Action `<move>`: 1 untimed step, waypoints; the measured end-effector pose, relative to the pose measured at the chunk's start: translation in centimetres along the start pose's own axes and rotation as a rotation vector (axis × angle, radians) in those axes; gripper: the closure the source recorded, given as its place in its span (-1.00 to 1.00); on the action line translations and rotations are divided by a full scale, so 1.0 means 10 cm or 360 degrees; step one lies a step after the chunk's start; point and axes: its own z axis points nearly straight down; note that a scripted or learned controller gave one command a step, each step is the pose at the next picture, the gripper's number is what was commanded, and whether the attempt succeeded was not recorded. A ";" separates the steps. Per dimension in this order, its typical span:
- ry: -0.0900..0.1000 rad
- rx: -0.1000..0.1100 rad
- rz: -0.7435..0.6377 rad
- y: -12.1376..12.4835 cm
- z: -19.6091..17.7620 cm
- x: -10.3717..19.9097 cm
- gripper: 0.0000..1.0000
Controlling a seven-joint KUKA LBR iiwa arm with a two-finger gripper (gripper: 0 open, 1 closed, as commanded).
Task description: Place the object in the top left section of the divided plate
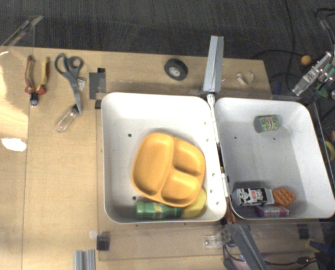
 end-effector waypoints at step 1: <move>0.0000 0.0000 0.0111 -0.01 0.30 0.00 1.00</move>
